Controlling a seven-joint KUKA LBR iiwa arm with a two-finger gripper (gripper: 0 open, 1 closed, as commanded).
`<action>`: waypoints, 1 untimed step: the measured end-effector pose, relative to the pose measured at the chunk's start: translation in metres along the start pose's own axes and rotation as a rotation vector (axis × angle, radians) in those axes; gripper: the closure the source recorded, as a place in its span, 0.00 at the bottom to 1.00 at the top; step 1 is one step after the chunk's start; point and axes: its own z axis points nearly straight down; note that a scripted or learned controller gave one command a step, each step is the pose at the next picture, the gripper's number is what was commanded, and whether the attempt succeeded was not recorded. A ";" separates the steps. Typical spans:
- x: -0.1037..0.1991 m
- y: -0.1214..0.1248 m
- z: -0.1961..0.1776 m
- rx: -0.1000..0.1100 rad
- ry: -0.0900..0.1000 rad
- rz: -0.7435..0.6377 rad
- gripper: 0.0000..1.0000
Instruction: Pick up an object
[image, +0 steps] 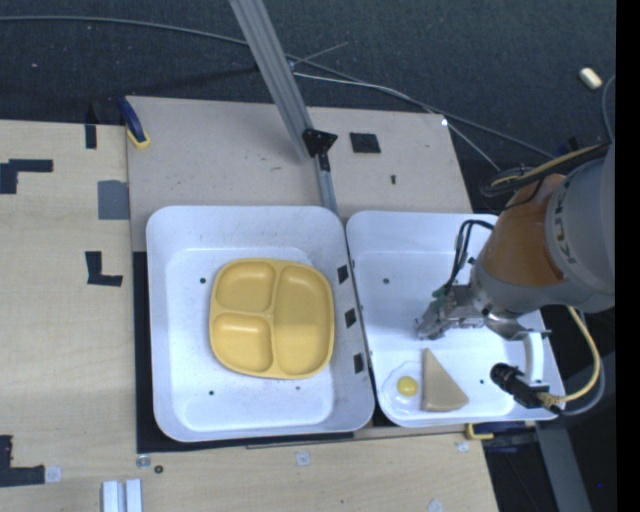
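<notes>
A yellow divided plate (271, 318) lies in the left bin (175, 250). In the right bin (400, 240), near its front edge, sit a small white-and-yellow fried-egg piece (405, 386) and a tan wedge (440, 383) side by side. My gripper (435, 320) hangs low over the right bin's middle, just above and behind the wedge, reaching in from the grey and orange arm (545, 250) on the right. Nothing shows between its tips.
A grey metal pole (285, 90) slants up from the back edge between the bins. Black cables (470, 250) loop by the wrist. A blue-and-yellow clip (133, 122) lies at the bench's far left corner.
</notes>
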 end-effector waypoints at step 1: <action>-0.002 0.002 -0.063 0.001 0.001 0.000 1.00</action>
